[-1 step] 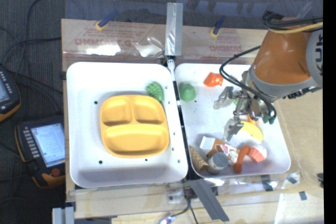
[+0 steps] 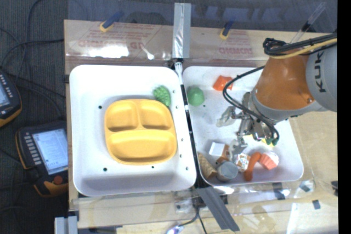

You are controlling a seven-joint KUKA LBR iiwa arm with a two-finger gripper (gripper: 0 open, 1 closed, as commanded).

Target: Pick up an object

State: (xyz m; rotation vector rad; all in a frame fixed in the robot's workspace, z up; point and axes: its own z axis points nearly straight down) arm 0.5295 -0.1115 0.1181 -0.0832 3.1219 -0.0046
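- Two shallow white bins sit side by side: the left bin (image 2: 88,118) and the right bin (image 2: 288,161).
- One yellow divided tray (image 2: 141,130) lies in the middle of the left bin, with three compartments.
- My gripper (image 2: 239,137) hangs low over the middle of the right bin; whether it is open or closed I cannot tell.
- One green ball (image 2: 195,96) rests in the right bin's far left corner.
- One leafy green piece (image 2: 162,94) lies in the left bin, just beside the tray's far right corner.
- One orange block (image 2: 221,83) lies near the right bin's far wall.
- One white cube (image 2: 217,149), one grey round piece (image 2: 227,171) and one orange-and-white piece (image 2: 264,160) crowd the near edge.
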